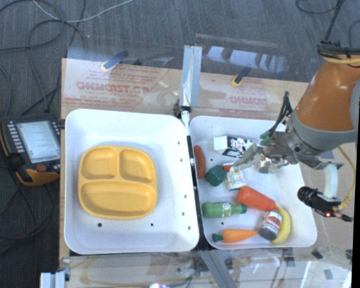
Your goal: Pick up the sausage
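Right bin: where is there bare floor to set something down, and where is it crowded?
Bare floor lies in the shallow white right bin along its far wall behind the black-and-white packet. The middle and near side are crowded: reddish-brown sausage, green plastic bottle, orange carrot.

Two shallow white bins sit side by side. The left bin (169,128) holds a yellow divided plate (118,181). In the right bin (307,234) the sausage (199,161) lies along the left wall, with a dark green vegetable (215,175) just right of it. Nearer are a green bottle (223,209), a carrot (236,235), a can (271,223) and a banana (283,225). The gripper (246,160) hangs over the bin's middle, apart from the sausage, above a small jar (235,179). A teach pendant (30,146) lies on the floor at left.
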Robot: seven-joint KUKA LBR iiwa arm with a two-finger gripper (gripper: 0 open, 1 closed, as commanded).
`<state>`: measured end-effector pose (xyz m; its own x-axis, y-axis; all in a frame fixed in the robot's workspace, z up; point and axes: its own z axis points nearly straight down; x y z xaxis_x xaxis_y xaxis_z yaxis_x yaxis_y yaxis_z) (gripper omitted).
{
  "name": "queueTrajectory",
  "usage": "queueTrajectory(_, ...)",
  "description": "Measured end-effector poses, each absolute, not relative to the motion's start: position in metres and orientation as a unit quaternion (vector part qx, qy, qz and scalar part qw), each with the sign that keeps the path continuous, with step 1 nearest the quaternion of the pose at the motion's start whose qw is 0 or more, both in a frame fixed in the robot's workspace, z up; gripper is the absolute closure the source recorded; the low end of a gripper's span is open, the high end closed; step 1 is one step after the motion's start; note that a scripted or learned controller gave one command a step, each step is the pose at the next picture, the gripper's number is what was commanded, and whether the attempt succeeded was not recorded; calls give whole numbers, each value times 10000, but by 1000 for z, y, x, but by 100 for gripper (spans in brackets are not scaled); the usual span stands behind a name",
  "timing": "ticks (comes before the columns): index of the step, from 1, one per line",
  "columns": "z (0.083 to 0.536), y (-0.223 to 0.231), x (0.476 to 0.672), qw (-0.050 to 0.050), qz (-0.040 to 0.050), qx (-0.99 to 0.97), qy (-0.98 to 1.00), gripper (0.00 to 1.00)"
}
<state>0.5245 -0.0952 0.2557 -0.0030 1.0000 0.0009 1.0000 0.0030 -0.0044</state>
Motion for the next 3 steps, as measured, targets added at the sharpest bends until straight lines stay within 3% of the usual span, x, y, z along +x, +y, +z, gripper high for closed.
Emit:
queueTrajectory(1, 106, -170, 496, 19, 2, -7237, -6901, 0)
queueTrajectory(2, 90, -201, 519, -29, -24, -6704, -7420, 0)
queueTrajectory(3, 99, -201, 522, -58, -40, -6701, -7423, 100)
